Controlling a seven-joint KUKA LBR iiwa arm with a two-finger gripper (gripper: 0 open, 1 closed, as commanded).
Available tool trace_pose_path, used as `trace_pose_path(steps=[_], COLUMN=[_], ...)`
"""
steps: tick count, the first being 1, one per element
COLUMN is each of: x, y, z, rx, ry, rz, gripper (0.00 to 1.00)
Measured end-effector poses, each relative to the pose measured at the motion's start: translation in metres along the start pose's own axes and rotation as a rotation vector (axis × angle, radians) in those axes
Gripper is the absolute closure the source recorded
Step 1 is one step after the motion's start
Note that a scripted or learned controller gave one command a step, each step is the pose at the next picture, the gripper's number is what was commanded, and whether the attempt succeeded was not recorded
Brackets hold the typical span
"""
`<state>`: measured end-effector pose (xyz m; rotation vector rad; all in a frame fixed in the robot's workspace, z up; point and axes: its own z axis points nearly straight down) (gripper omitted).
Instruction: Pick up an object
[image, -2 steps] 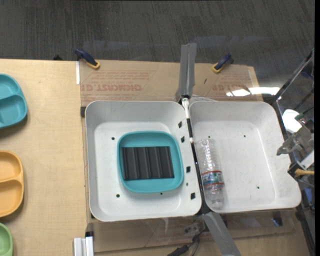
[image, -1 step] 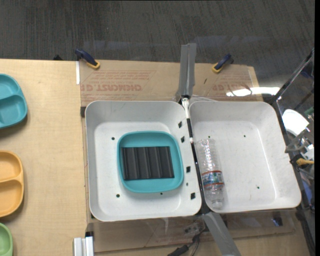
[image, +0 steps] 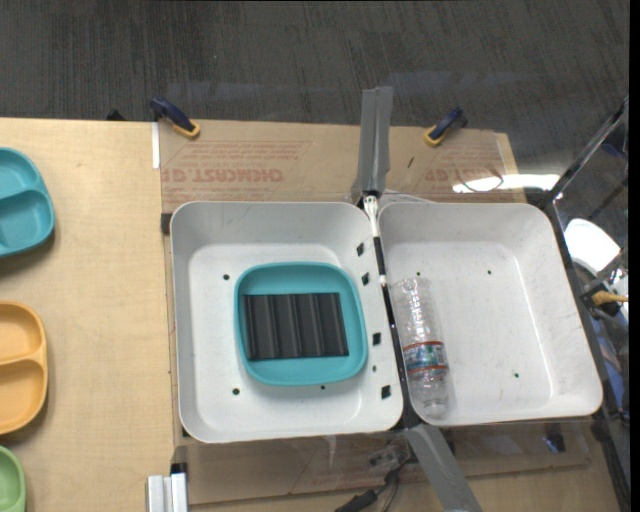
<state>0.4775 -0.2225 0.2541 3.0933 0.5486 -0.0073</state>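
A clear plastic water bottle (image: 421, 343) lies on its side along the left wall of the right bin (image: 500, 240), cap end toward the front. A teal square dish (image: 299, 324) with a dark ribbed inset sits in the middle of the left bin (image: 200, 300).
Teal (image: 20, 212), orange (image: 18, 365) and green (image: 8, 482) plates lie on the wooden bench at the far left. Two clamps (image: 175, 117) hold cardboard behind the bins. Cables and metal parts stand at the right edge (image: 600, 280).
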Motion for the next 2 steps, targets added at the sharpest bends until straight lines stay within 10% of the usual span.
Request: trace_pose_path(steps=[1, 2], x=[0.000, 0.093], y=[0.000, -0.065], z=[-0.008, 0.032], rx=[0.002, 0.002], ry=[-0.005, -0.001], rz=[-0.005, 0.089], gripper=[1.00, 1.00])
